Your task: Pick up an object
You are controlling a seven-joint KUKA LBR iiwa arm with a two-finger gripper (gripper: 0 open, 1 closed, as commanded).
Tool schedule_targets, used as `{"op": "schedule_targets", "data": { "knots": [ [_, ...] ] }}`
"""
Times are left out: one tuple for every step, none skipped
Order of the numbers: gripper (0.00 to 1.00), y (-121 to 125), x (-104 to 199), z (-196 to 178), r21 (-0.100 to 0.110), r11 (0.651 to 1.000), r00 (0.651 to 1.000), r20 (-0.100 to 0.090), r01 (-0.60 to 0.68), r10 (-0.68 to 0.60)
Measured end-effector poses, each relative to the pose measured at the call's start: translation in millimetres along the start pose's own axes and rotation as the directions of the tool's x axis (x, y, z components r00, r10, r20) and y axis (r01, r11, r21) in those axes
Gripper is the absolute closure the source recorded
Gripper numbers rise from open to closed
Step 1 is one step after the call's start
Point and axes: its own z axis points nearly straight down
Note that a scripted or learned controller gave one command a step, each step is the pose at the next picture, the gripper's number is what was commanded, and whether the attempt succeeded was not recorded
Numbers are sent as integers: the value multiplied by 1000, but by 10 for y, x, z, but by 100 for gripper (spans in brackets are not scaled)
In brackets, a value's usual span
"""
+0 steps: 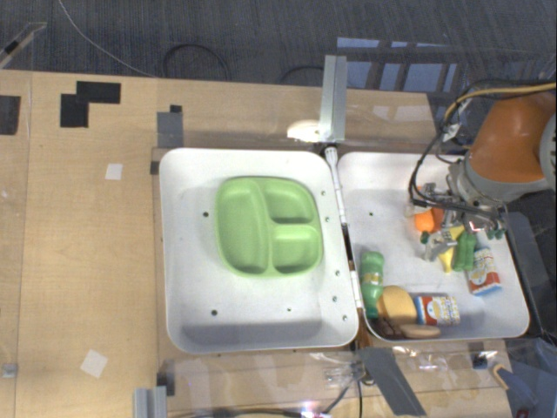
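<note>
Arm [513, 142] reaches in from the right and stands over the right bin [383, 177]. The hand [459, 225] is low over a tight cluster of small things in that bin's right half. Whether it is spread or closed cannot be told from this view, as the wrist hides it from above; nothing can be confirmed as held.

Contents of the right bin: an orange piece [424, 219] just left of the hand; a yellow piece [448, 257] and a green piece [465, 251] directly below it, touching or nearly so; a small red-and-white packet [484, 279] beside those. Along the near wall lie a green bottle [372, 284], a yellow-brown item [396, 303] and a can [435, 308], close together and apart from the cluster.

The left bin [187, 233] holds a green divided tray [265, 225], well apart from the hand.

Judgement: the step in hand is the descent or the grasp itself, aimed at the cluster under the hand; the likeliest target is the green or yellow piece, but which one cannot be settled. No lift is evident.

Next move calls for closing on one piece only, then a straight rise clear of the bin wall. Risk: neighbours crowd the target, so the hand may nudge them aside or pinch two at once and drop both.
</note>
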Motion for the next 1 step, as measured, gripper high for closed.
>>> {"op": "schedule_targets", "data": {
  "knots": [
    [0, 469, 205, -17, -1, 998, 998, 4, -68, 68]
  ]
}}
